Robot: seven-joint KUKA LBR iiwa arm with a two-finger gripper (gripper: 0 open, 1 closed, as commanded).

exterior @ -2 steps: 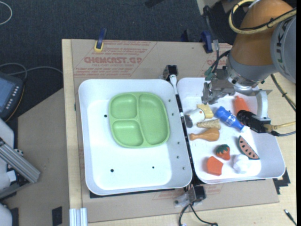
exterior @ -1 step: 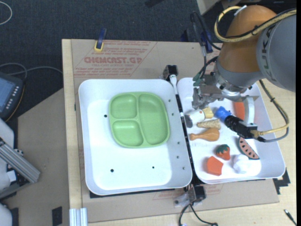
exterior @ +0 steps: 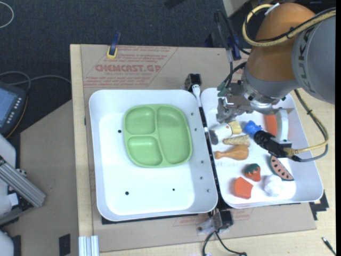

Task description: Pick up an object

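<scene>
At the near edge of the right bin [exterior: 306, 193] lie an orange-red block [exterior: 242, 188], a white ball-like piece [exterior: 275, 185], a tomato-like toy [exterior: 252, 170] and a dark slice with red flesh [exterior: 281, 168], all well apart from the arm's tip. Further in lies a tan drumstick-shaped toy [exterior: 233, 153], its long axis running roughly across the bin, thick end toward the right.

Just beyond it lies a pale, bread-like stick [exterior: 237, 140], and beside that a short white-and-yellow cylinder [exterior: 228, 129] with a blue piece [exterior: 251, 127] to its right.

The end effector [exterior: 228, 110] hangs directly past this cluster, over the far left part of the right bin, close to the divider between the two bins. Whether it is spread or pressed together cannot be told here, and nothing is seen caught in it.

The deciding relation, as I judge it, is that the cylinder lies immediately on the near side of the end effector, almost under it, making it the likeliest pick; the drumstick is a step further toward the viewer.

The left bin [exterior: 106, 185] carries a green divided plate [exterior: 158, 135], far from the arm.
</scene>
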